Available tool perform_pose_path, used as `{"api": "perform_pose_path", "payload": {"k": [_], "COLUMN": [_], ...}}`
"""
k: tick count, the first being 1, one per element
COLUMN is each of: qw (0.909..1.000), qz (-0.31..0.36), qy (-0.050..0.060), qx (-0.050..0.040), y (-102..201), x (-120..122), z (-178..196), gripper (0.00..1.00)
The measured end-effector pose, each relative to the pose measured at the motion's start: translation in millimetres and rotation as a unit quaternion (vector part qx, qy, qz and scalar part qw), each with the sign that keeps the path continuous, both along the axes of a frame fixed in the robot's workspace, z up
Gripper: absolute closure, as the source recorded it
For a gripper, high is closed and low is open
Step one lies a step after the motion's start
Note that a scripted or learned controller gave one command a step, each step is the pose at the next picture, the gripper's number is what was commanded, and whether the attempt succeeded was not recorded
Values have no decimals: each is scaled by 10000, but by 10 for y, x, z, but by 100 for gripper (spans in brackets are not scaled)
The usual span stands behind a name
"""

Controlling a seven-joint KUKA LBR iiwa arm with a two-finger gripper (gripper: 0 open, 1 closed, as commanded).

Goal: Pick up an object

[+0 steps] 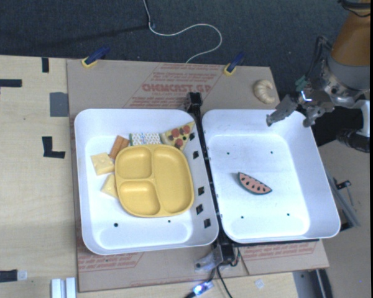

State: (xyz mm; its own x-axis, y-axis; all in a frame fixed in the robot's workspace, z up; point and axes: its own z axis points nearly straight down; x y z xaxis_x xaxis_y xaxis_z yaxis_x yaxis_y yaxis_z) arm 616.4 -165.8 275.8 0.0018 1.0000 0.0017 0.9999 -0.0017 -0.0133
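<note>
A toy watermelon slice (255,184) lies flat near the middle of the right bin (298,225). My gripper (294,118) hangs over the far right corner of that bin, well above and beyond the slice. Its two fingers stand spread apart with nothing between them, so it is open. In the left bin (93,228) a yellow divided plate (154,180) takes up the middle. A toy pizza slice (180,134), a patterned cracker (144,139), a brown wafer (119,146) and pale yellow cheese pieces (102,164) lie around the plate's far and left sides.
The bins sit side by side on a cardboard sheet (168,85), joined by a black divider (202,166). A beige lump (266,90) rests on the cardboard beyond the right bin. A white cable (186,33) loops across the dark floor behind.
</note>
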Motion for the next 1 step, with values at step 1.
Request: {"api": "perform_pose_path", "payload": {"k": [1], "qw": [10000], "qz": [14], "qy": [-59], "qx": [-11], "y": [2], "x": [19], "z": [75], "gripper": [0]}}
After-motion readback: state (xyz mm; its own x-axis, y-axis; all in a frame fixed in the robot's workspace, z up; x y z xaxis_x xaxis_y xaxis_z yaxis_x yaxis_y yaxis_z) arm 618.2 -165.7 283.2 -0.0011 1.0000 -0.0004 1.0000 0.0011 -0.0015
